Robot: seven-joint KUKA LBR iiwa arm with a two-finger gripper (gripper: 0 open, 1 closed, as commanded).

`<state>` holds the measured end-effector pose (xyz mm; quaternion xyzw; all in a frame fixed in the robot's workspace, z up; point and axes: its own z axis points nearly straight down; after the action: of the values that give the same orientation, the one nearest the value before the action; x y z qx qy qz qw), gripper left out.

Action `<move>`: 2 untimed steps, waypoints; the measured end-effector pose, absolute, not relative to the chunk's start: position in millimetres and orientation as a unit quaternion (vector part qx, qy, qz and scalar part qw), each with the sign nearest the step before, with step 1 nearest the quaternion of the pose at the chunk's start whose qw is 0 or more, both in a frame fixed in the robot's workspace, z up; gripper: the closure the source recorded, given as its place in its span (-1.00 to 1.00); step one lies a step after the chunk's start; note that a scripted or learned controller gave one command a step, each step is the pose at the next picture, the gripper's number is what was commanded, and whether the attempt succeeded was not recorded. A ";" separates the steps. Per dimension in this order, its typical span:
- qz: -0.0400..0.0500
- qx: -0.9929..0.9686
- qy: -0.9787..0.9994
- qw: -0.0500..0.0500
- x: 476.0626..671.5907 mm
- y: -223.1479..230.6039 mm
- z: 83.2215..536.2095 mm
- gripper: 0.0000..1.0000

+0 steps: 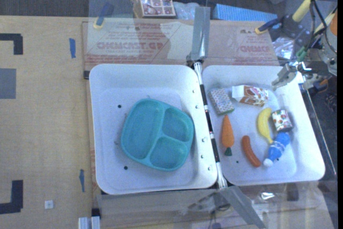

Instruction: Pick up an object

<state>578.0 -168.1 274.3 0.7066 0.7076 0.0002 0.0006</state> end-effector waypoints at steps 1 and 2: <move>0.000 0.695 0.719 0.000 551.2 -223.5 160.0 -1.00; 0.002 0.666 0.746 0.004 526.8 -167.7 88.0 -1.00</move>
<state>526.8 -167.7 88.0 0.6657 0.7462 0.0018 0.0036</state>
